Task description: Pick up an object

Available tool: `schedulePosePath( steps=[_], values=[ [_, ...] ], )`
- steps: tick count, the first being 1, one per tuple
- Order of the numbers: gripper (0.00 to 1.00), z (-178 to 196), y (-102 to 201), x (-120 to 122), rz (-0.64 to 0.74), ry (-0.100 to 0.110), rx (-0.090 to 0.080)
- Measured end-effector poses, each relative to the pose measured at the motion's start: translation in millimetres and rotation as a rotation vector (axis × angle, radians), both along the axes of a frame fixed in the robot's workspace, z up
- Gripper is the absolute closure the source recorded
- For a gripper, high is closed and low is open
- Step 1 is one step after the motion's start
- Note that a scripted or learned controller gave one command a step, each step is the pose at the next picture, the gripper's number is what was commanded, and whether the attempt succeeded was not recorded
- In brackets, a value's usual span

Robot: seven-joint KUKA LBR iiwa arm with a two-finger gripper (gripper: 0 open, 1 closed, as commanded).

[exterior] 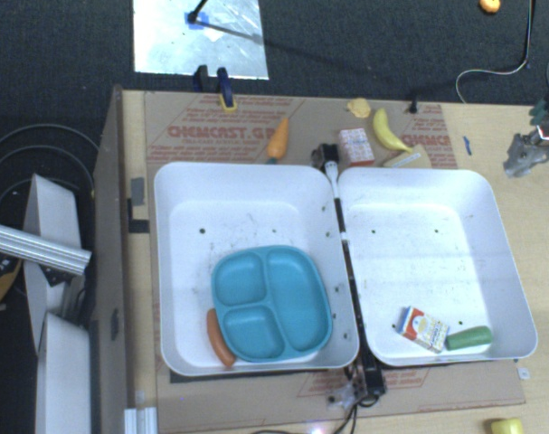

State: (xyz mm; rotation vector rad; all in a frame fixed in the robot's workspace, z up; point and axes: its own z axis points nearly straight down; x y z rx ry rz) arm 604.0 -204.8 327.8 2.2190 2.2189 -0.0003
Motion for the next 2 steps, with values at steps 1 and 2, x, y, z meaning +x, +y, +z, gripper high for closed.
schedulePosePath(
  steps=[1, 2],
  values=[
    [1.0, -44, 12, 10, 0.004, 0.002, 0.002],
    [1.0, 2, 8, 16, 0.005, -0.003, 0.001]
  ],
)
